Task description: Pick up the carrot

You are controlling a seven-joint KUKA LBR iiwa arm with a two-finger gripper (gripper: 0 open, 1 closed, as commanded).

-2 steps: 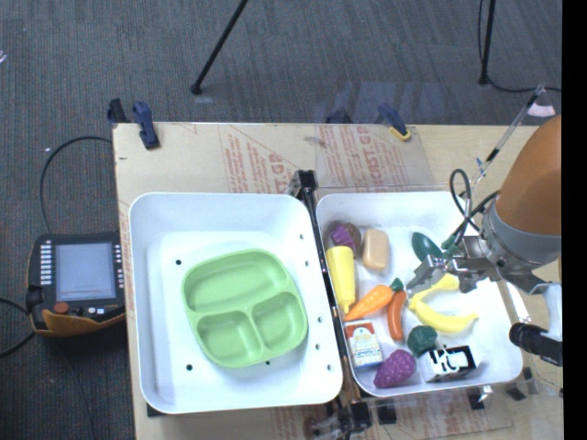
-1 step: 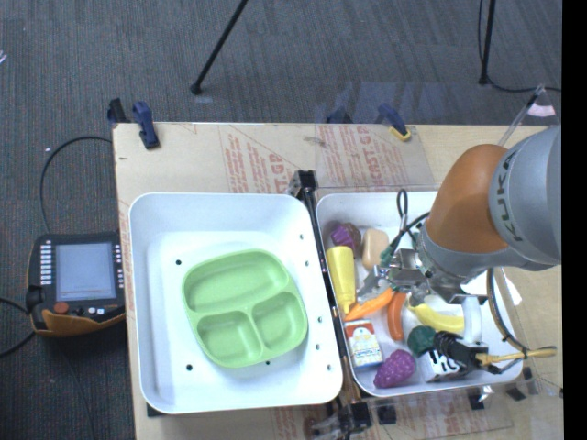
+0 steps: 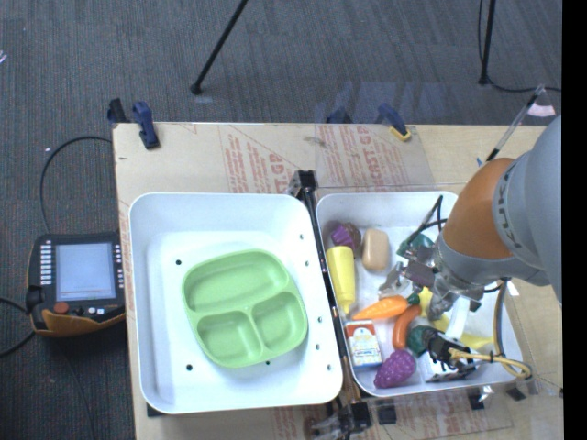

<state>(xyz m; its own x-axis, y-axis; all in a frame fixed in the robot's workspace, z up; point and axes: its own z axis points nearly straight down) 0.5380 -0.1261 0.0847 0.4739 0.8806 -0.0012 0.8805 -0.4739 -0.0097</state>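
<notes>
White plastic left bin (image 3: 151,291), matt green plastic tray (image 3: 243,308), glossy carrot (image 3: 381,309)

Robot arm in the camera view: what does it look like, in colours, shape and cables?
The smooth, rounded grey robot arm carries a broad orange band above the wrist. Below the band sits a darker grey metal gripper, with thin dark cables running beside it. No markings are legible.

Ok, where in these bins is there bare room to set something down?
Left bin: bare white floor all around the green plate, and the plate's compartments are bare too. Right bin: a strip by the back wall; its front is crowded around the carrot.
</notes>
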